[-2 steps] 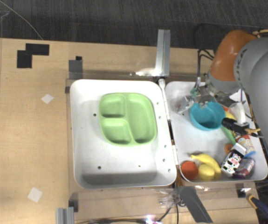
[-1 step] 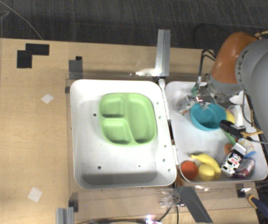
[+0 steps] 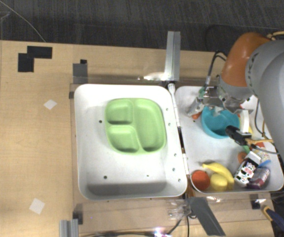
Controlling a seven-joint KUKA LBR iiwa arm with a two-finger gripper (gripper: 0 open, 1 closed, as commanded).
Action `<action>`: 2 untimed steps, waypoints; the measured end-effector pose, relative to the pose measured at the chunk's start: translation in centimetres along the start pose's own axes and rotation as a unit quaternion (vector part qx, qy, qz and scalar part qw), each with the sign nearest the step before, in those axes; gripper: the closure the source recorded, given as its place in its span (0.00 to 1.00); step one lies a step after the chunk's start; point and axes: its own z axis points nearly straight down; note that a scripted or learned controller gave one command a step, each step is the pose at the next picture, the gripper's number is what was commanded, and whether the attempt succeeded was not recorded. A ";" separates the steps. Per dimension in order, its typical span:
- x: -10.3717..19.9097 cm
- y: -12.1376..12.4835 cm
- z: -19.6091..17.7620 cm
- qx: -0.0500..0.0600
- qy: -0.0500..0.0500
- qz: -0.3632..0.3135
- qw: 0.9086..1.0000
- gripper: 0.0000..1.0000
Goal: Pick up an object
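Note:
My gripper [image 3: 205, 101] hangs over the far end of the right bin [image 3: 191, 147], at the far-left rim of a blue bowl [image 3: 217, 123]. A small red-orange piece [image 3: 195, 115] lies just under and to the left of the gripper. Nothing shows between the gripper and the bowl, and the wrist hides the bowl's far side. At the bin's near end lie a red ball [image 3: 200, 179], a yellow banana [image 3: 217, 169] and a yellow lemon [image 3: 220, 182]. A black-and-white patterned box [image 3: 246, 170] and a purple thing [image 3: 259, 177] rest at the near right.
The left bin [image 3: 90, 132] holds a green divided tray [image 3: 134, 125]. A ridge [image 3: 179, 132] separates the two bins. A small orange thing [image 3: 242, 156] lies by the right bin's right wall. The arm covers the right bin's far right corner.

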 end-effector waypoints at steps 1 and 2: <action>0.0 -0.1 -1.3 0.006 0.001 -0.002 1.000 1.00; 6.3 2.3 -10.4 0.006 0.003 -0.046 0.999 1.00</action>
